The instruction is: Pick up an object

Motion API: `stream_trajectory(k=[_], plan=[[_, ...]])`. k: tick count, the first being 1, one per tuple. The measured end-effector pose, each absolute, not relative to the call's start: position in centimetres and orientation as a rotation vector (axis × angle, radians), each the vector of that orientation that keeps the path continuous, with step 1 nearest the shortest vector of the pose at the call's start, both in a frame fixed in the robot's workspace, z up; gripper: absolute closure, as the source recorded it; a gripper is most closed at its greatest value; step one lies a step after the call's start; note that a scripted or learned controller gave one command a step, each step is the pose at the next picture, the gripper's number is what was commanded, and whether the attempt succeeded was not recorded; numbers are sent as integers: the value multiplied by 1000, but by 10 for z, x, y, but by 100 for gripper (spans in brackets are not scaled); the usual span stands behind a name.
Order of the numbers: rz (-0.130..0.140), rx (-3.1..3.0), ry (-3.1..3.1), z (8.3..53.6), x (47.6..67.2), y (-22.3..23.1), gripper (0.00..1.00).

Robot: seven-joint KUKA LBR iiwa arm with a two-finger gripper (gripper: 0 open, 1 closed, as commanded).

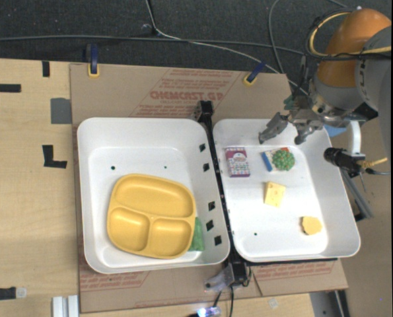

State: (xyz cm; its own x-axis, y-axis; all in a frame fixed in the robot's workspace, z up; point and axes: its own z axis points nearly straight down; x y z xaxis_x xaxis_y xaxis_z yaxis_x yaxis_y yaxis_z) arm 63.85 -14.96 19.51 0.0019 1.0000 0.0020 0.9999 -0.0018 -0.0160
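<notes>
— Seen over the right bin (335, 243)?
— Hung above its far edge: gripper (287, 132), fingers spread apart, nothing between them.
— And below?
— Lay in that bin: a small pink-and-white packet (237, 162) near the left wall, a blue stick (267, 160) touching a green broccoli-like piece (283, 158), a yellow cheese wedge (274, 194) toward the middle, an orange-yellow chunk (311, 225) nearer the front right.
— Left bin (90, 144)?
— Held a yellow divided plate (151, 215), with something green (197, 235) tucked against its right edge.
</notes>
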Motion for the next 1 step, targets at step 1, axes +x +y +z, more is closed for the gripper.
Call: stream_trajectory(k=[1], plan=[[2,-2219,-2222,205,642,-149,0]])
